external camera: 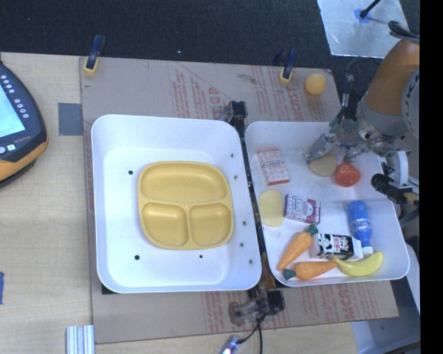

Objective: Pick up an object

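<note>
My gripper (338, 155) hangs over the back right part of the right bin (399, 231), its fingers spread open with nothing between them. Just below it lie a pale beige disc (321, 167) and a red tomato (347, 174). Further forward in the same bin are a red-and-white carton (272, 166), a yellow lemon (271, 207), a maroon box (302, 209), a blue bottle (359, 222), a black-and-white milk carton (336, 245), two carrots (296, 249) and a banana (360, 264).
The left bin (111, 227) holds a yellow divided plate (185, 203). A small yellow ball (315, 84) rests on the cardboard behind the right bin. A teach pendant (7, 124) lies at the far left. Clamps (94, 54) grip the back edge.
</note>
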### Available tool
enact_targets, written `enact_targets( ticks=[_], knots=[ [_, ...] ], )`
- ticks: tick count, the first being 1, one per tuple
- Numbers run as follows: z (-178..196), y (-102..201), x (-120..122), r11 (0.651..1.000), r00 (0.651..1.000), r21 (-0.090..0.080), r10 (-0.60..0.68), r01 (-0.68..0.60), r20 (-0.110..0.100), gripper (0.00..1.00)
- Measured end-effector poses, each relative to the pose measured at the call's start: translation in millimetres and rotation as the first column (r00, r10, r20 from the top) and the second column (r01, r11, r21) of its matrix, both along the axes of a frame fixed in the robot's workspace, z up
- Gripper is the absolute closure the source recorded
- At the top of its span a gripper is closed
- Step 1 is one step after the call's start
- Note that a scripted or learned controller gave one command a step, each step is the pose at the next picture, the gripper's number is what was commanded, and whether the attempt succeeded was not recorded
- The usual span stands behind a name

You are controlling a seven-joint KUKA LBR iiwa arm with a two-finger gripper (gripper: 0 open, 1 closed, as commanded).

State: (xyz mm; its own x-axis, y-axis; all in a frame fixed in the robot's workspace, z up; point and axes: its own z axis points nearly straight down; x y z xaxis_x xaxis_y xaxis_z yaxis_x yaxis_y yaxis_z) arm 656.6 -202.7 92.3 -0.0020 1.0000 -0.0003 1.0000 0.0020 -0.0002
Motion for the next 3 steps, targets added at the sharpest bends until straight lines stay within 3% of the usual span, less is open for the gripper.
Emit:
enact_targets(
  ticks=[1,2,3],
  knots=[
    [11.5,-0.2,0.8,1.0,1.0,0.0,0.002,-0.002,0.001,1.0],
    [55.3,53.7,-8.1,1.0,1.0,0.001,0.003,-0.003,-0.003,1.0],
    [99.7,142.6,-78.7,1.0,1.0,0.0,0.006,-0.006,-0.004,1.0]
  ],
)
